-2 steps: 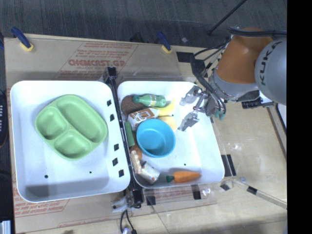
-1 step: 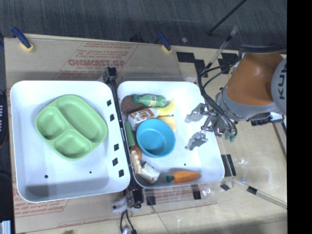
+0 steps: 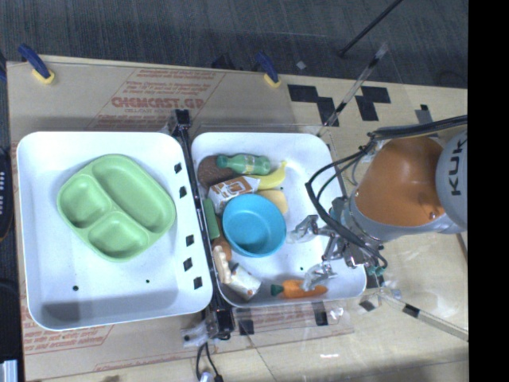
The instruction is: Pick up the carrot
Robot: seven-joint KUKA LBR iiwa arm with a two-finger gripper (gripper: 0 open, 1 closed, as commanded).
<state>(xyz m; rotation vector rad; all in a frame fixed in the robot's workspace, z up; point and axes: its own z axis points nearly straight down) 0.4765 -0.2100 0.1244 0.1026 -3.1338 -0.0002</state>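
The carrot [image 3: 303, 290], small and orange with a green end, lies along the front wall of the right bin [image 3: 306, 151]. My gripper [image 3: 314, 251] hovers over the bin's right part, just behind the carrot and right of a blue bowl [image 3: 254, 225]. Its two metal fingers stand apart, one [image 3: 305, 228] toward the bowl and the other [image 3: 322, 274] just above the carrot. It is open with nothing between the fingers.
The right bin also holds a green bottle [image 3: 245, 164], a banana [image 3: 275, 178], a brown carton [image 3: 234, 188] and small items at its front left corner [image 3: 231, 274]. The left bin [image 3: 48, 293] bears a green divided plate [image 3: 117, 205].
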